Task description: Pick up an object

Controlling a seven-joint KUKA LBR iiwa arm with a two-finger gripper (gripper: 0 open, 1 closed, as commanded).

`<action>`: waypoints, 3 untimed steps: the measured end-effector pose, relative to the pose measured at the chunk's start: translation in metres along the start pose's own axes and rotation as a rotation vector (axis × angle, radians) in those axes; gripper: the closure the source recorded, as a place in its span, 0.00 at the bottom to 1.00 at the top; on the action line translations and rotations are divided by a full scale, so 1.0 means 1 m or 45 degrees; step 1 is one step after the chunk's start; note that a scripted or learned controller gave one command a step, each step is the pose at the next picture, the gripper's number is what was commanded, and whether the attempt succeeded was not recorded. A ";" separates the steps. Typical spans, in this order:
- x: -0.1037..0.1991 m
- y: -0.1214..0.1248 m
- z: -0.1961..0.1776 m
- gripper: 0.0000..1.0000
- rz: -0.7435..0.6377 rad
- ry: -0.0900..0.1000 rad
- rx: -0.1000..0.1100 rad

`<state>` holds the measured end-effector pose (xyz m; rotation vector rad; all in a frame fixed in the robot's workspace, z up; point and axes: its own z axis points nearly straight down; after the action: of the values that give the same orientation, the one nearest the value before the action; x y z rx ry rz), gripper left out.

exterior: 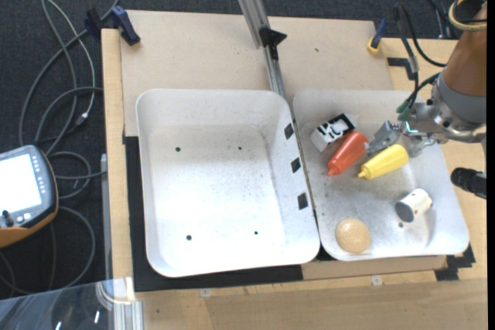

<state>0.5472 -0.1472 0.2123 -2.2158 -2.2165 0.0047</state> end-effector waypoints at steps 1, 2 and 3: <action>0.000 0.001 -0.003 0.00 0.000 -0.002 -0.007; -0.001 0.005 0.059 0.00 0.001 0.000 0.001; -0.002 0.002 0.102 0.00 0.001 0.000 0.001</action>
<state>0.5486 -0.1485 0.1101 -2.2161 -2.2158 0.0052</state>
